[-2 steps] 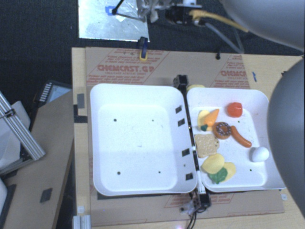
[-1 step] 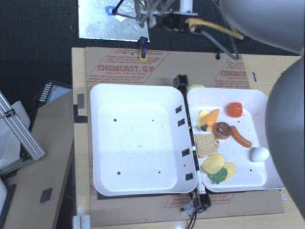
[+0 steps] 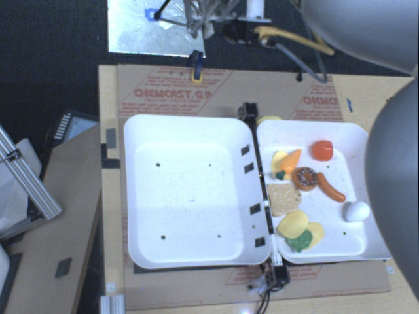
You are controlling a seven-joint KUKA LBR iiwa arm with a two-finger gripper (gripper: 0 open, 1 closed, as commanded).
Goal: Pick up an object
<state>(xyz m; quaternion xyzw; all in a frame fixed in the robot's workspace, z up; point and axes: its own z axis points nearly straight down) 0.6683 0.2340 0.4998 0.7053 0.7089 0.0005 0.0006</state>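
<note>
The right bin [image 3: 359, 244] holds several toy foods: a red tomato [image 3: 321, 150], an orange carrot [image 3: 292, 159], a chocolate donut [image 3: 306, 178], an orange sausage [image 3: 331, 189], a white egg [image 3: 357, 211], a bread slice [image 3: 284, 199], a yellow lemon [image 3: 292, 223] and a green leafy piece [image 3: 300, 241]. My gripper [image 3: 198, 17] hangs high at the top of the view, beyond the far edge of the bench, well away from both bins and above the left bin's far side. Nothing is seen in it.
The left bin [image 3: 190, 188] lies beside the right one, joined by a black hinge strip [image 3: 258, 188]. The grey arm [image 3: 393, 175] covers the right edge and upper right. A blue-yellow clamp [image 3: 196, 67] sits on the cardboard behind the bins.
</note>
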